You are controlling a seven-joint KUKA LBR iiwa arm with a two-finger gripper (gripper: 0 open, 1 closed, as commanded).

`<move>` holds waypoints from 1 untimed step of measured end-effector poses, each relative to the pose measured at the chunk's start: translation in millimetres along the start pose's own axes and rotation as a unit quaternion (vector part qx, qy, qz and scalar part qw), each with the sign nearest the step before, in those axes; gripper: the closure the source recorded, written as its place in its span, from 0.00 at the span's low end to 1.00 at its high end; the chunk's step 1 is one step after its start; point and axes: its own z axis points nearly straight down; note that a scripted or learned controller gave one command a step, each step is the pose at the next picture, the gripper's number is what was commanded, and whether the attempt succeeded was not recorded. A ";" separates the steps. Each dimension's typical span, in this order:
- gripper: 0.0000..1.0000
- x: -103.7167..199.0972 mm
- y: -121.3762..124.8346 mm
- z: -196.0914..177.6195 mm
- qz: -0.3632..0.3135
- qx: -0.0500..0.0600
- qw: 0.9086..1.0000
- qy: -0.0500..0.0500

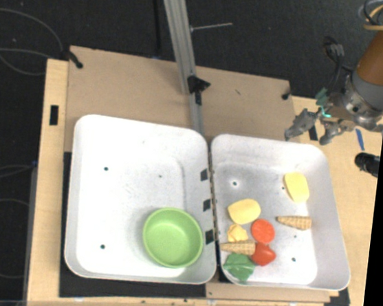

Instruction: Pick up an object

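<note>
- Two white bins sit side by side on the counter [152, 81]; the left bin [109, 146] holds a green bowl [173, 237] near its front right corner.
- Right bin [260, 157]: a cluster lies along its front left part, comprising a yellow piece [244, 210], a red ball [263, 230], a second red piece [264, 255], a tan cone [237, 247] and a green leaf-shaped piece [238, 265].
- A yellow block [297, 187] and a second tan cone [294, 222], long axis running left to right, lie apart from the cluster.
- Pincer [312, 128]: fingers spread, holding nothing, above the bin's far rim; the yellow block lies nearest, toward the camera from it.
</note>
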 end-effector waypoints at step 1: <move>0.00 -0.7 -0.2 -0.2 0.000 0.000 1.000 -0.001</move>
